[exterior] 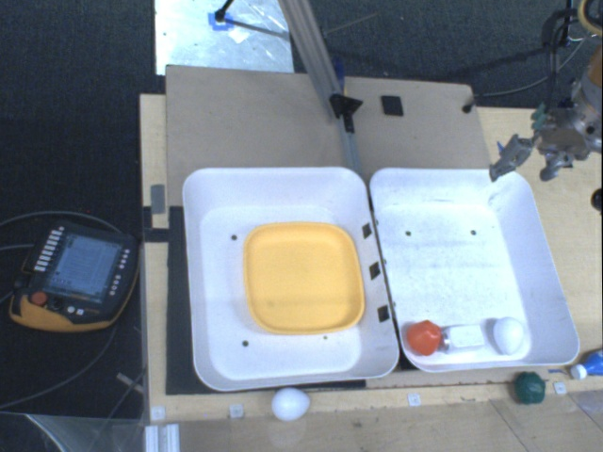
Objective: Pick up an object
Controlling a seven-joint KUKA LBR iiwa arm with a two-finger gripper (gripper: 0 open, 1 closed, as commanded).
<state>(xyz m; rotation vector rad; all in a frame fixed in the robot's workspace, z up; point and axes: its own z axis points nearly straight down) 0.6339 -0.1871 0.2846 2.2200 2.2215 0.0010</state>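
In the right bin, along its near wall, lie an orange-red ball, a small white block and a white egg-shaped thing. A yellow square plate fills the middle of the left bin. My gripper hangs over the far right corner of the right bin, well away from those objects. Its two fingers are spread apart, open, with nothing between them.
On the bench in front of the bins lie a white egg, a dark green ball and a blue-tipped item. A control pendant lies on the floor at the left. A slanted metal pole stands behind the bins.
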